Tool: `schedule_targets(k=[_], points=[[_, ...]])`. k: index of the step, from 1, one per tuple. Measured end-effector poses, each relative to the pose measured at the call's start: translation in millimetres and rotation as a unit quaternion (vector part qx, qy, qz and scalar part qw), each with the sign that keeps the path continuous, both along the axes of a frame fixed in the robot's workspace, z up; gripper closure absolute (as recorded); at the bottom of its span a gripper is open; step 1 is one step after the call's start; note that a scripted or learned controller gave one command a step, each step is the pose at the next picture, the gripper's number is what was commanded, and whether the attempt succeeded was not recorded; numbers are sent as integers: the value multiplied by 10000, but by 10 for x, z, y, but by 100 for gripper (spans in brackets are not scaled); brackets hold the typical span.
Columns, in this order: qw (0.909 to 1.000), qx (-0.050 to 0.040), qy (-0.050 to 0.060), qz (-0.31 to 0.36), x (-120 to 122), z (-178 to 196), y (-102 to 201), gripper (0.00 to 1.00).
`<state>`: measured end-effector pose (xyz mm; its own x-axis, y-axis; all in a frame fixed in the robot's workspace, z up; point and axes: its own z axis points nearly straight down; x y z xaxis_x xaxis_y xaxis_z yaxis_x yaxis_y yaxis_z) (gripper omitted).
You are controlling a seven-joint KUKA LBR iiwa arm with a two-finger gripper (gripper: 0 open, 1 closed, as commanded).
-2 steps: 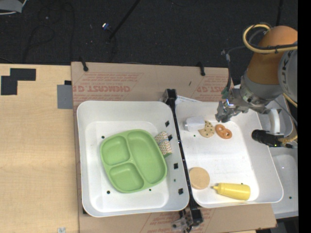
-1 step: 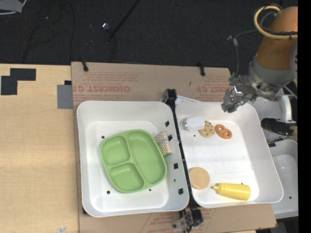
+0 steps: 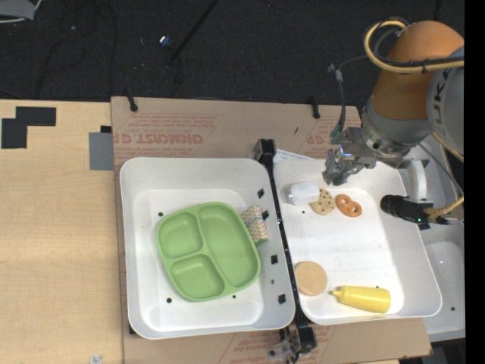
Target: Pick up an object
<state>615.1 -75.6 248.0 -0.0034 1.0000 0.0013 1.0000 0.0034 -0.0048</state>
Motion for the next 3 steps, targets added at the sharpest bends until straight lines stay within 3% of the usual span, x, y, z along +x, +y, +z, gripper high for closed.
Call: schedule_targets(k=[3], points=[[10000,-5,-6,7,-292,-5,1522,100]])
